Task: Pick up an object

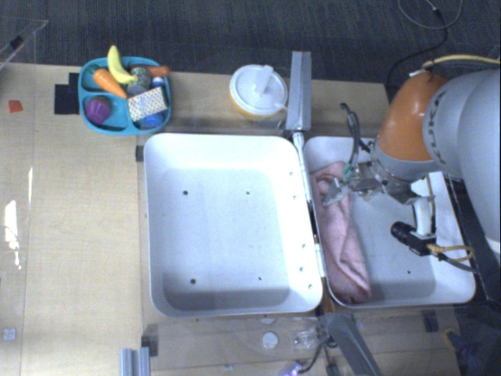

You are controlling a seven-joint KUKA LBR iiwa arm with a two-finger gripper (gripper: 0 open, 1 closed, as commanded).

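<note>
Pink towel [346,245] is the thing I'm after. It lies bunched in a long strip down the left wall of the right bin [407,280], from near the far end almost to the near corner. Hand [341,186] is down on the towel's far end, touching the fabric where it rucks up. From this angle I can't tell whether the hand is clenched or released, so I'm not calling it a grab. Towel rests on the bin floor along its length, as far as I can see. Arm [466,128] comes in from the right, with its orange band [409,124] over the bin's far right part. Left bin [227,225] sits just beside, the two meeting along the middle wall. A grey metal bar [298,92] stands at the far end of that seam. On the wooden surface [70,241] beyond the left bin: blue tray [109,129] with a toy banana [117,65] and carrot [108,82], plus a white lidded tub [258,91] near the bar.
</note>
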